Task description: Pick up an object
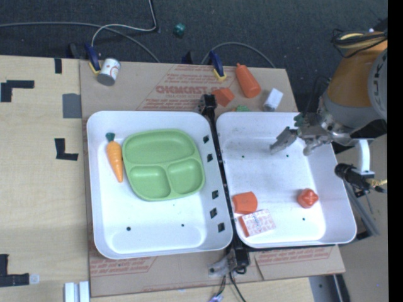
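Cardboard sheeting over a wooden bench backs two white bins, the right bin holding an orange block at 7 o'clock of the gripper, spread wide, holding nothing

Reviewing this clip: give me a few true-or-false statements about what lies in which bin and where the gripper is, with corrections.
1. The carrot lies in the left bin. True.
2. The green plate sits in the right bin. False: it is in the left bin, beside the carrot.
3. The gripper holds the orange block. False: the block lies on the right bin's floor, apart from the gripper.
4. A red-and-white packet lies near the right bin's front edge. True.
5. The small red thing lies in the right bin. True.
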Available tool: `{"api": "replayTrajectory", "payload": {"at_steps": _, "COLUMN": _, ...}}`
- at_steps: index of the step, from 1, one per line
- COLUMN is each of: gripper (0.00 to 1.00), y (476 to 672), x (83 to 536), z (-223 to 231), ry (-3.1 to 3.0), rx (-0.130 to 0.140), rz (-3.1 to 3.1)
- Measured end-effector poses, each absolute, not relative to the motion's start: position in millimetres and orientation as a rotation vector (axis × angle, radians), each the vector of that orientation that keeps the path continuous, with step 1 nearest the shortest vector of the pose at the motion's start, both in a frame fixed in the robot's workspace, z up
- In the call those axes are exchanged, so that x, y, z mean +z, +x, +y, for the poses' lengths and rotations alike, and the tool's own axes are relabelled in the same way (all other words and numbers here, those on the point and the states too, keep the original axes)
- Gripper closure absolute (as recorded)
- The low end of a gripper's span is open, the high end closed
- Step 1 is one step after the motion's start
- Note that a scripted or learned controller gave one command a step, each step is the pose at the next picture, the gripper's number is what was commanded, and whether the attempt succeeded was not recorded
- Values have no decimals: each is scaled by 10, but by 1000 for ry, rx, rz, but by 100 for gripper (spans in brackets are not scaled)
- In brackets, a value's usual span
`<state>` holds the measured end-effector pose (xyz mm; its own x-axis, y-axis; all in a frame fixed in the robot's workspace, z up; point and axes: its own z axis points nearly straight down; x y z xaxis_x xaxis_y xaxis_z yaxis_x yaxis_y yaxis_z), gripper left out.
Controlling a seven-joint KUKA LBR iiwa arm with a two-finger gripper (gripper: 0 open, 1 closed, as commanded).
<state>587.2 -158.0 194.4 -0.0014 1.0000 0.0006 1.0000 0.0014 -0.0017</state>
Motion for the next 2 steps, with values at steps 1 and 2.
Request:
{"api": "replayTrajectory", "payload": {"at_steps": 1, "gripper": 0, "y": 5324, "x": 1805, "z": -2133, "ry": -2222, "rx": 4, "rz": -2220}}
{"api": "replayTrajectory", "payload": {"at_steps": 2, "gripper": 0, "y": 4962, "x": 866, "z": -2224, "ry": -2222, "rx": -3, "rz": -2224}}
